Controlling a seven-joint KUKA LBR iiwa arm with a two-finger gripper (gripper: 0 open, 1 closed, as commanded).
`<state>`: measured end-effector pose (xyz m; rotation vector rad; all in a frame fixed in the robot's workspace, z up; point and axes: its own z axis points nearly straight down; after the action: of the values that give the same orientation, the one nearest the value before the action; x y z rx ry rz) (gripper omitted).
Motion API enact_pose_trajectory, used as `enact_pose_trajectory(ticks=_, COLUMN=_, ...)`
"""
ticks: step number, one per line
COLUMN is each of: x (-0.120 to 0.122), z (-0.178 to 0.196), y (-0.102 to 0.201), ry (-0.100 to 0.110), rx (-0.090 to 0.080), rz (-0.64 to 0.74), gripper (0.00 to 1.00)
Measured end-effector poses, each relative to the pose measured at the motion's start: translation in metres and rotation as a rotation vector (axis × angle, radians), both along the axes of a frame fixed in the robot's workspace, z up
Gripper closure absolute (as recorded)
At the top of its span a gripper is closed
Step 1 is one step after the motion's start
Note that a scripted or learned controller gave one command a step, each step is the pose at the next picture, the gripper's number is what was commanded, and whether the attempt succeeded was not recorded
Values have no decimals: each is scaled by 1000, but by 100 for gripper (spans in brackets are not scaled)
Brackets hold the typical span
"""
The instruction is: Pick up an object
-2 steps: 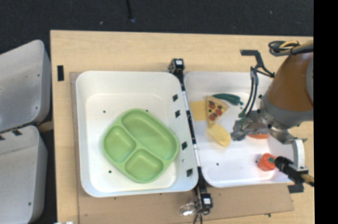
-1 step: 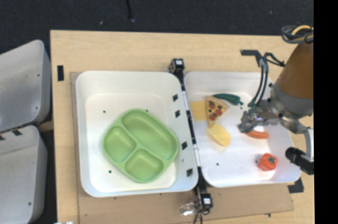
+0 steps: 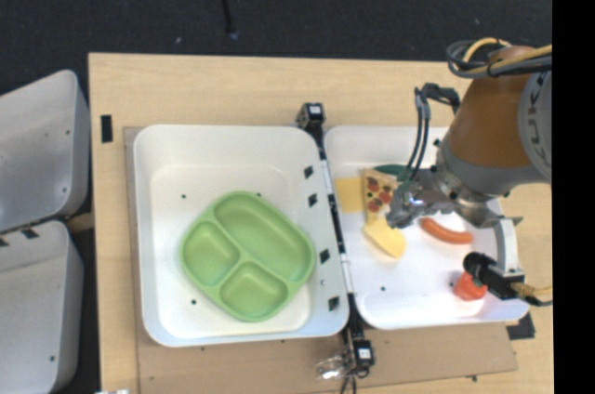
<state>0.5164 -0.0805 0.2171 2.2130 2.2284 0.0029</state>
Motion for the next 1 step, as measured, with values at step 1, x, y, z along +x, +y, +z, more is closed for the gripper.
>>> enact_pose_trajectory(ticks=1, x=10, z=5, y=62, ry=0, rx=1, rz=2, gripper=100)
